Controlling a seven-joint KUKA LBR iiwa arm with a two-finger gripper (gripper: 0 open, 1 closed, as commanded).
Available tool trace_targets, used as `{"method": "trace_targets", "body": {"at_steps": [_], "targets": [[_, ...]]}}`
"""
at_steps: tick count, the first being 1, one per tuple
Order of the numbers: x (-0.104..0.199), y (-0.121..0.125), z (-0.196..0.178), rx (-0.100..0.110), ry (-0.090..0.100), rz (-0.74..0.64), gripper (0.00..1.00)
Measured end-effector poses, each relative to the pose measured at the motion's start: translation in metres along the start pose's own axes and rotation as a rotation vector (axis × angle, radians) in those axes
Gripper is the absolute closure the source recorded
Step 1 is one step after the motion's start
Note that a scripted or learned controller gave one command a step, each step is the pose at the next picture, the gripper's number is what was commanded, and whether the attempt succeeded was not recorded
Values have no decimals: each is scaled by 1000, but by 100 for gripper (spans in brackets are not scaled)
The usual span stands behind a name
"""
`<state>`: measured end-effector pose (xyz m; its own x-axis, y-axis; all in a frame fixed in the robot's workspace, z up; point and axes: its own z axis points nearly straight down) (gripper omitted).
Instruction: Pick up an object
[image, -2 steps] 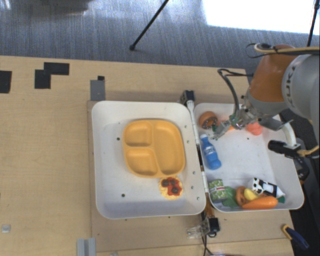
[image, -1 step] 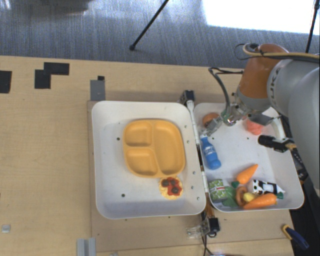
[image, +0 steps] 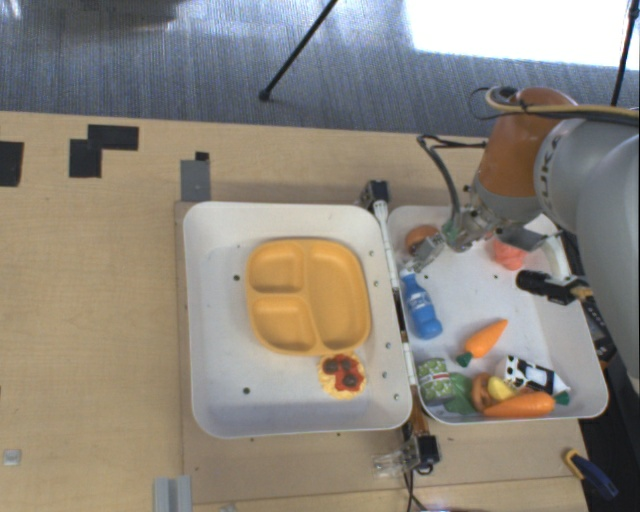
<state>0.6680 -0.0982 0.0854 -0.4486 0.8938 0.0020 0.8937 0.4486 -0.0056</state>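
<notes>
My gripper (image: 424, 256) hangs over the upper left part of the right bin (image: 520, 312), just above the cap end of a blue bottle (image: 420, 309) that lies along the bin's left wall. A small orange-brown round piece (image: 421, 238) sits right beside the gripper at the bin's far left corner. Nothing shows between the gripper's tips. A pink piece (image: 510, 255) lies to the right, partly under the wrist.
The right bin also holds a small carrot (image: 485, 338), a larger carrot (image: 518, 405), a black-and-white cow toy (image: 534, 376) and a green packet (image: 440, 385). In the left bin (image: 215, 400) are a yellow divided plate (image: 305, 295) and a small pizza toy (image: 343, 373).
</notes>
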Motion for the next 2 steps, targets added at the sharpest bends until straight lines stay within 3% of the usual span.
{"method": "trace_targets", "body": {"at_steps": [2], "targets": [[0, 0, 0, 0, 0, 0, 0]]}}
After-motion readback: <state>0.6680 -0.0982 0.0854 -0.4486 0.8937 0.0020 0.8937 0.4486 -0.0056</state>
